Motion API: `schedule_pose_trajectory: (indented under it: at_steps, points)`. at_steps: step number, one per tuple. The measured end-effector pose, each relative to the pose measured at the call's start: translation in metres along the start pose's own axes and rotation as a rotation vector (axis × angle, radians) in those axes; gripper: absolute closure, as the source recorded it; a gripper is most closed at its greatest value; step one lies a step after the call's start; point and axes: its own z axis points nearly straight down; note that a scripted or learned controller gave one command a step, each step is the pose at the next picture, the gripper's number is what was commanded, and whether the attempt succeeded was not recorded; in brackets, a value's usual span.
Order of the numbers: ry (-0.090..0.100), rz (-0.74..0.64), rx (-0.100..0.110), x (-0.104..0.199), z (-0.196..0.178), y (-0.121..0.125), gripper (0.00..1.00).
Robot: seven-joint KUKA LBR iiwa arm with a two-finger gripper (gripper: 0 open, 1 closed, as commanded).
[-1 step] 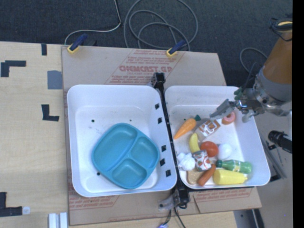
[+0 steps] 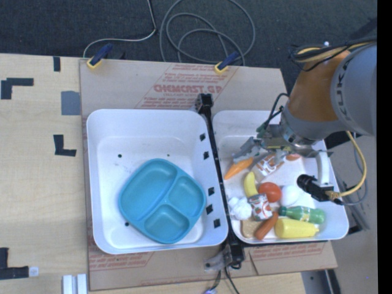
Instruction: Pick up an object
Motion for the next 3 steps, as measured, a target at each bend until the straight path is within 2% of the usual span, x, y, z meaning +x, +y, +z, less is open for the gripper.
schedule_pose_trajectory:
  at_steps: [1, 2, 3]
  points:
    - [-0.003, 0.002, -0.018, -0.006, 0.068, 0.034, 0.0]
    - [-0.001, 0.003, -0.004, -0.006, 0.065, 0.03, 1.0]
    - [0.0, 0.0, -0.011, 0.038, -0.017, 0.009, 1.0]
